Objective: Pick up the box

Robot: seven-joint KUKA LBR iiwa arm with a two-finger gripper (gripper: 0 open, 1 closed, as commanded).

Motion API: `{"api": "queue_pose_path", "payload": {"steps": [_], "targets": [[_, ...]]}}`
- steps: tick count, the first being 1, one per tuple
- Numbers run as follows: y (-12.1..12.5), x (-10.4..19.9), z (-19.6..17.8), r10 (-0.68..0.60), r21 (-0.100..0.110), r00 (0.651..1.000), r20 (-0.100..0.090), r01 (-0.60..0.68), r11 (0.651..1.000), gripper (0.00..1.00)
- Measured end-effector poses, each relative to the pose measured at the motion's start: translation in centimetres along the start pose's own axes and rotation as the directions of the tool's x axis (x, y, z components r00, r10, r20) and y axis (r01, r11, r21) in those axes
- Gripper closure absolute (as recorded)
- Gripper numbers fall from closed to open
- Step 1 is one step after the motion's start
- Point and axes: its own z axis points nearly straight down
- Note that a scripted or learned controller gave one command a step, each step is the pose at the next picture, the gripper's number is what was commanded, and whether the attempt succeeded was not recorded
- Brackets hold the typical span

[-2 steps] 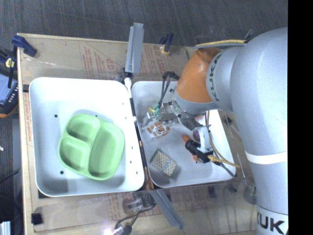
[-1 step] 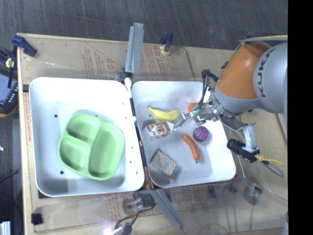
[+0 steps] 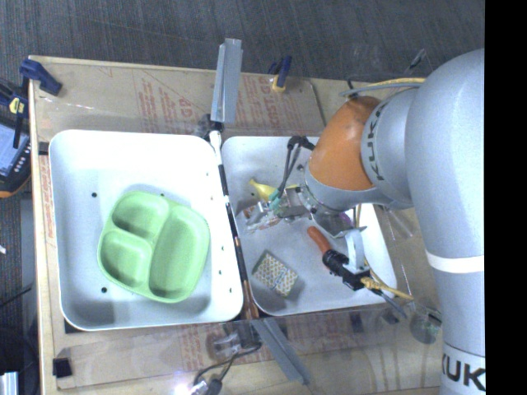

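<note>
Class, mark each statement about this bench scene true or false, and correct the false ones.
1. The green tray lies in the left bin. True.
2. The green tray has a single undivided hollow. False: it is split into three compartments.
3. The patterned box lies in the right bin, near its front edge. True.
4. The box is lifted clear between the gripper's fingers. False: it rests on the bin floor, apart from the gripper.
5. The arm's orange band is above the right bin. True.
</note>
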Motion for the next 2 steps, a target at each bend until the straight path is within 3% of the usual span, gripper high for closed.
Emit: {"api": "queue_pose_path", "payload": {"steps": [1,2], "targets": [[5.2,-0.2,0.6,-0.006,-0.001,1.000,-0.003,0.006,1.000,0.00],[-2.6,-3.1,-4.6,-0.015,0.025,1.000,-0.009,0.015,1.000,0.00]]}}
